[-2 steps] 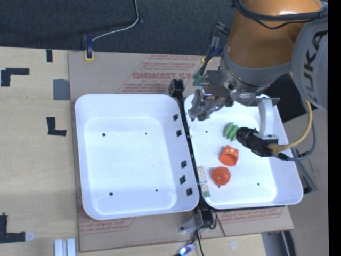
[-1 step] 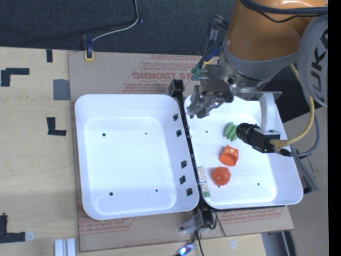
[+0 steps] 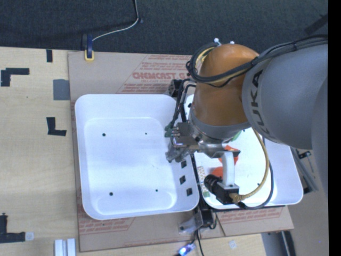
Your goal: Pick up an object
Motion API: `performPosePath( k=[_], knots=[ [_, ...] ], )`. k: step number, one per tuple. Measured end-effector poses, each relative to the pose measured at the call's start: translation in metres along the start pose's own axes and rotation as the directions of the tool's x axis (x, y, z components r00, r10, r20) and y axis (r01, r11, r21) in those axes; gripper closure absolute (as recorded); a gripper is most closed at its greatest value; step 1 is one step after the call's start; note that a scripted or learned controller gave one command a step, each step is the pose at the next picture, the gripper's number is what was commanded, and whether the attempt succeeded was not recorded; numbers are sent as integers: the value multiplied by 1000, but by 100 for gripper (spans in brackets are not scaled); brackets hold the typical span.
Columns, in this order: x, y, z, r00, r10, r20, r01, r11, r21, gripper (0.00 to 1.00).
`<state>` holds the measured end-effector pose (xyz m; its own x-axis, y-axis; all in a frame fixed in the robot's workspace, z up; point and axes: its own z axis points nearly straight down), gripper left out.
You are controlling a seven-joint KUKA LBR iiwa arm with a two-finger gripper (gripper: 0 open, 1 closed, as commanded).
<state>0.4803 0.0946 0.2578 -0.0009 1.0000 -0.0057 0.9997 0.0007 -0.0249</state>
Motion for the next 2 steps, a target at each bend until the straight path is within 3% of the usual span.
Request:
performPosePath(
  k=[1,2],
  knots=[
    [10,0,-168,1000,-4,-10,3,999,-41,100],
    [-34,0,-106,1000,5,-3,-5,1000,-19,100]
  ],
)
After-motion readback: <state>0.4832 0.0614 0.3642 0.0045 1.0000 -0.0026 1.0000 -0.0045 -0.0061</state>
